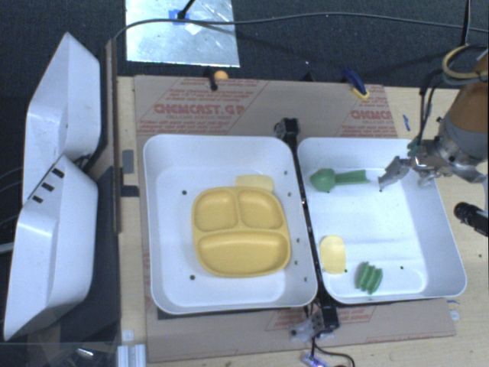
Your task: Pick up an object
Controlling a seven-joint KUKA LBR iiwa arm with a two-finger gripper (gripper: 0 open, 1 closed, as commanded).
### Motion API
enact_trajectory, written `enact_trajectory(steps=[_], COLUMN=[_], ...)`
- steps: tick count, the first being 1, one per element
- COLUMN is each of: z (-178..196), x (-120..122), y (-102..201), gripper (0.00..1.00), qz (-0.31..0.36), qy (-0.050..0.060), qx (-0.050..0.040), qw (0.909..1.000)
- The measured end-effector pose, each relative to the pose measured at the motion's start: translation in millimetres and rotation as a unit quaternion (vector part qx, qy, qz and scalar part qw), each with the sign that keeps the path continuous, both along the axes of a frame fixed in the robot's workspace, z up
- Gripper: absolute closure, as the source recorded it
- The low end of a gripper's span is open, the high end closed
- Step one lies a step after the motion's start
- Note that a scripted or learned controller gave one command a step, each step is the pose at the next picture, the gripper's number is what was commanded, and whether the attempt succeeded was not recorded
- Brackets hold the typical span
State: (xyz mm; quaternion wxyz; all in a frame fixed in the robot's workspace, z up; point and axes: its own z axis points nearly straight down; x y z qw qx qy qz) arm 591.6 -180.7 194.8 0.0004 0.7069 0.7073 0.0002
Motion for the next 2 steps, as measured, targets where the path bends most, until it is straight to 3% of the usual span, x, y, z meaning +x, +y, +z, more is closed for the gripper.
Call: enact_trajectory(steps=[1,2], z=[54.6,73.0], x=[1.8,55.2], y=[15.4,18.3], gripper=[0.00,0.00], qz=[0.001,0.001], qy=[-0.002,-0.001], qx=[-0.0003,-0.0003], qw=[1.0000,1.0000])
